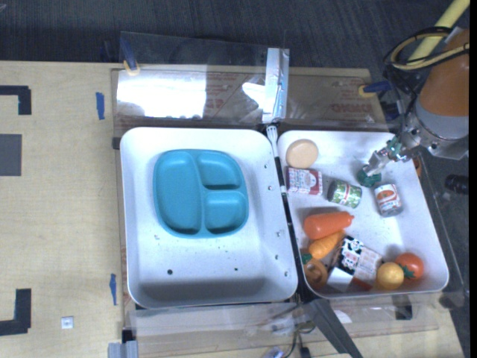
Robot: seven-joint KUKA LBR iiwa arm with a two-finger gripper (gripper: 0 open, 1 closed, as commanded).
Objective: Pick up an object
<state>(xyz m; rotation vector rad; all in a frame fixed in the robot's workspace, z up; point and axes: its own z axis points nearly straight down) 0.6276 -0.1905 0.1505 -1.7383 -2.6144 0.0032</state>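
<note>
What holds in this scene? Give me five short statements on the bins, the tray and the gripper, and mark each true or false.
1. The blue divided tray lies in the left bin. True.
2. The carrot lies on the blue tray. False: it lies in the right bin, among the other toy foods.
3. The gripper is over the right bin, near its upper right part. True.
4. The gripper hangs above the left bin. False: it is over the right one.
5. The lemon sits beside the tomato near the right bin's lower right corner. True.
</note>
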